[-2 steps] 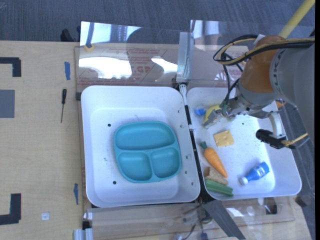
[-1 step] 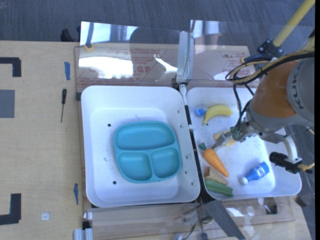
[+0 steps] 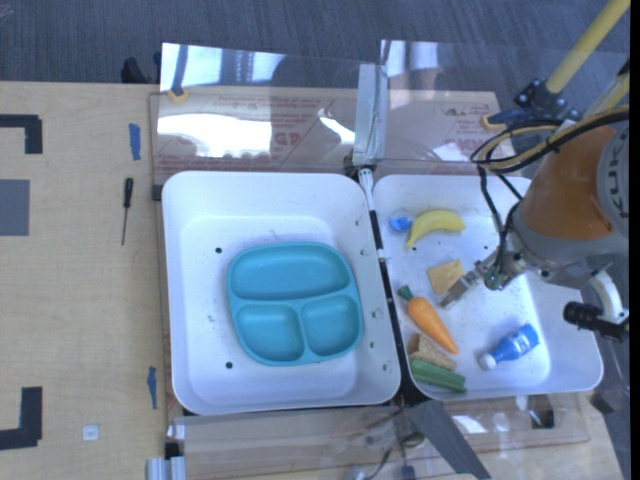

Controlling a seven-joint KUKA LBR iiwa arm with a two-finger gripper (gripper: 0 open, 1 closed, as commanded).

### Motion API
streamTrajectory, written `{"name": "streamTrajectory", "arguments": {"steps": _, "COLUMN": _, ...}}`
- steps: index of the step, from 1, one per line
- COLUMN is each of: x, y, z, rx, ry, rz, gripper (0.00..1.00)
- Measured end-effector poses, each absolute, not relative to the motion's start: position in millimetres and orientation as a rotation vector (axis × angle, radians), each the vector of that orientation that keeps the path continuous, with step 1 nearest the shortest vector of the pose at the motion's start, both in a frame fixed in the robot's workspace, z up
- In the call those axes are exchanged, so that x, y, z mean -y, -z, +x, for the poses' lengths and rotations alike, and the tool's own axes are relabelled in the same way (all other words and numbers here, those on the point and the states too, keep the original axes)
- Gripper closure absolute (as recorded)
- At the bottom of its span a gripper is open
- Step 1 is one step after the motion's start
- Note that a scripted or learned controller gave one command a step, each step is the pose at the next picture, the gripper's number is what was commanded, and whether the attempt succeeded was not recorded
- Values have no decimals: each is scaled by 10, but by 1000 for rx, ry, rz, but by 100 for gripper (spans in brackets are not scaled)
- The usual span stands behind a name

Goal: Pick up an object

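Bench [image 3: 70, 298]: pale wood surface, black corner marks along the left edge, blue tape bits, a thin dark tool lying near the left bin; grey floor beyond.
Right bin [image 3: 580, 363]: shallow, white, holding all the loose items.
Tan wedge [image 3: 446, 272]: mid-bin, just left of the gripper tip, flat on the floor of the bin.
Gripper [image 3: 462, 288]: low over the right bin's middle, grey fingers pointing left and touching or nearly touching the tan wedge's lower right edge; too small and blurred to tell whether parted or closed, nothing seen clearly between them.
Arm [image 3: 570, 193]: orange band and grey body entering from the right, dark cables looping above it, covering the bin's right rear part.
Carrot [image 3: 433, 324]: orange with green top, slanted, just below the wedge.
Banana [image 3: 436, 223]: yellow, curved, toward the rear of the bin.
Small blue piece [image 3: 399, 223]: just left of the banana.
Blue bottle [image 3: 511, 346]: white cap toward the lower left, lying near the front right.
Green vegetable [image 3: 437, 373]: long, at the front left corner, beside a tan crumbly piece.
Left bin [image 3: 190, 218]: white, well apart from the gripper.
Teal tray [image 3: 294, 300]: three compartments, centred in the left bin.
Clear panels [image 3: 260, 108]: upright behind both bins, catching glare.
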State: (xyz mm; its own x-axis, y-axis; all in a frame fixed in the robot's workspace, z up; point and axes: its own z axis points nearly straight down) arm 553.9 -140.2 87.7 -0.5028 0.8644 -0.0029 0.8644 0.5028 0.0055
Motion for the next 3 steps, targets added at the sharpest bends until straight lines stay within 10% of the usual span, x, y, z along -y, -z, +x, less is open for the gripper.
{"name": "streamTrajectory", "arguments": {"steps": 1, "x": 1012, "y": -869, "z": 6272, "rx": -2679, "ry": -7, "rz": 1632, "gripper": 0}}
{"name": "streamTrajectory", "arguments": {"steps": 2, "x": 1027, "y": -878, "z": 5752, "rx": -2683, "ry": -4, "rz": 1625, "gripper": 0}}
{"name": "streamTrajectory", "arguments": {"steps": 3, "x": 1030, "y": -996, "z": 5779, "rx": -2675, "ry": -9, "rz": 1622, "gripper": 100}}
